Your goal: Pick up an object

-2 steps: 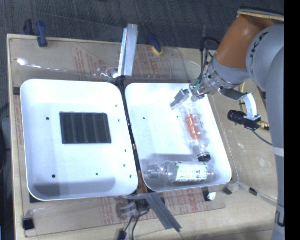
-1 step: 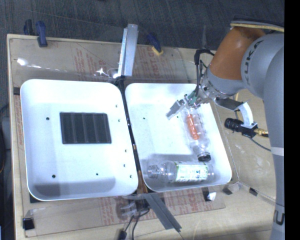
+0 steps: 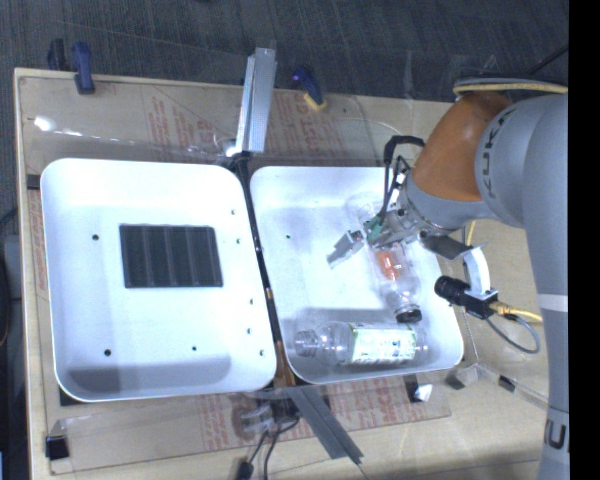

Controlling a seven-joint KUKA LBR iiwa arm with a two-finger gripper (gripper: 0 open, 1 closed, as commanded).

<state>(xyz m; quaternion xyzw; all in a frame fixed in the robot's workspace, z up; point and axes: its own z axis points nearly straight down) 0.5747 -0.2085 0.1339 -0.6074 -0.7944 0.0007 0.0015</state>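
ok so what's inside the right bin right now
In the right bin: a clear bottle with a green label lying along the near wall, a smaller clear bottle below the gripper. The arm hides the bin's far right corner.

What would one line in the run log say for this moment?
arm: over right bin | claw: low, above small clear bottle | large clear bottle: lying at near wall | left bin: dark grate

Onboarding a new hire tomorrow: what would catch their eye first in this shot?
The grey arm with its orange band reaching in from the right, its gripper down in the right bin. Next, two clear plastic bottles there: a large one lying along the near wall, a small one just below the gripper. Then the dark ribbed rectangle in the left bin.
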